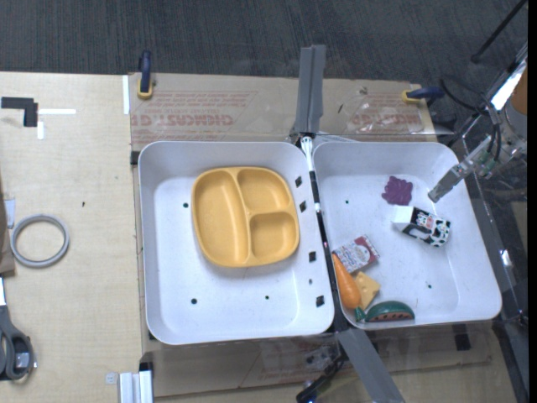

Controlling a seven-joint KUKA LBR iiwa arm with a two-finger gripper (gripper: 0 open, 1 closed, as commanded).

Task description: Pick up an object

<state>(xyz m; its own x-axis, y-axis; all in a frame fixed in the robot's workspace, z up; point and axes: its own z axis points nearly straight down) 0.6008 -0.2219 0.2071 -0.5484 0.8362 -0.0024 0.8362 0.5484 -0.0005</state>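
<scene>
- At far left, on the bench, we see a grey tape ring [39, 240] and scissors [15, 353]. They lie well apart from both bins, so we expect no trouble from them.
- The left bin [164, 309] holds a yellow divided plate [247, 217] near its centre. It is wide and flat, and we judge a two-finger grasp could slip on it.
- Behind the bins lies cardboard [201, 112] with red printing. It appears mirrored, and we cannot read it with certainty.
- In the right bin [466, 296], at about 7 o'clock, a carrot [344, 281], a small packet [358, 253], a yellow piece [368, 290] and a green piece [388, 311] touch each other. A grasp here could catch two things or push them against the wall.
- At about 1 o'clock in the right bin lie a purple piece [398, 191] and a black-and-white carton [425, 227]. Its writing is too small to read.
- The gripper [440, 189] hangs at 3 o'clock from the purple piece, near the carton. We cannot tell how its tool stands. If it descends off-centre, the carton could slide away.
</scene>
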